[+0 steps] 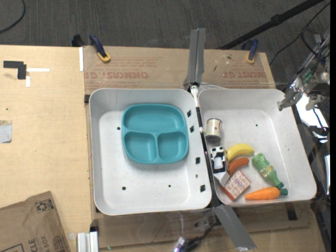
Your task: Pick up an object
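Two white bins sit side by side on the worktop (42, 140), meeting at a shared middle wall.

Left bin (105, 156): a teal divided plate (155, 133) with three compartments lies flat, toward the bin's far edge and nearer the middle wall than the outer wall.

Right bin (262, 114): all loose objects crowd the near half.
- Small metal can (213, 128), close against the middle wall, farthest from the near edge of the group.
- Black-and-white carton (218, 158) just nearer than the can, also along the middle wall.
- Yellow banana (240, 151) beside the carton, with a red-orange sausage-shaped piece (239, 164) touching its near side.
- Red-and-white box (235, 185) near the bin's near edge, tilted.
- Orange carrot (262, 193) along the near edge, leafy end pointing to the outer corner.
- Green bottle (266, 169) lying on its side, between banana and carrot, slanting toward the near outer corner.

The far half of the right bin holds none of these objects.

Gripper (310, 80): seen at the worktop's right edge, above the right bin's far outer corner, well apart from the objects. Its outline is tangled with cables and glare; I cannot tell whether it is apart or together.

Cardboard (157, 67) is clamped along the worktop's far edge.
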Robot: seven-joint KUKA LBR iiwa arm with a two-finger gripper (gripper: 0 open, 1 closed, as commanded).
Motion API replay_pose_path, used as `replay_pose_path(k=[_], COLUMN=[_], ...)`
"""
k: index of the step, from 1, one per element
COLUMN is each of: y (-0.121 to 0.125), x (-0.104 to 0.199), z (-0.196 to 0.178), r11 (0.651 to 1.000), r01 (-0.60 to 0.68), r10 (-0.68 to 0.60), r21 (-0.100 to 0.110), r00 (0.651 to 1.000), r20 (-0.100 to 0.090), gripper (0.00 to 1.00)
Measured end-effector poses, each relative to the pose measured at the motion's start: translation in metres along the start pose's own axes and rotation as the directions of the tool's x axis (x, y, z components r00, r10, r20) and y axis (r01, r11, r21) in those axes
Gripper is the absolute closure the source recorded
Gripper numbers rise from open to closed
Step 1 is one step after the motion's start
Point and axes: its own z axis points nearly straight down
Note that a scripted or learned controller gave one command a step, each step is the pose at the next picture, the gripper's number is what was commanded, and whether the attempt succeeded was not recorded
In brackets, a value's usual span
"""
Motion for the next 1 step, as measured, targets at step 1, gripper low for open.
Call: replay_pose_path(k=[1], y=[-0.0637], x=[-0.0002], z=[0.129], r11=[0.973], r01=[0.232], r10=[-0.232], r21=[0.0], r00=[0.973], r20=[0.0], gripper=[0.0])
